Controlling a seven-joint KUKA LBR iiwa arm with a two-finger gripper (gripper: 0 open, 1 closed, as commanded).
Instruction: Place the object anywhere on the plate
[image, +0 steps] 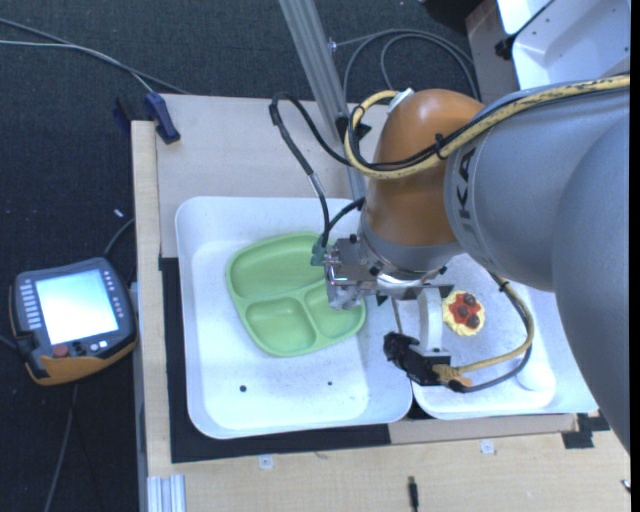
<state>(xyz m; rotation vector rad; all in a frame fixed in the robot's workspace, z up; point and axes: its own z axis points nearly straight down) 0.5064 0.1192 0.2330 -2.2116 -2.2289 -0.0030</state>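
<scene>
Camera view: one green plate (285, 295), one tart (464, 313), fingers (343, 292) state unclear.

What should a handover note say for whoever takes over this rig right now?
Claw: low over the right edge of the green divided plate in the left bin; its grip state is hidden by the wrist.
Object: a small tart-like toy with red topping lies in the right bin, apart from the claw.
Done: nothing on the plate yet.
Left: fetch the toy from the right bin and set it on the plate.
</scene>
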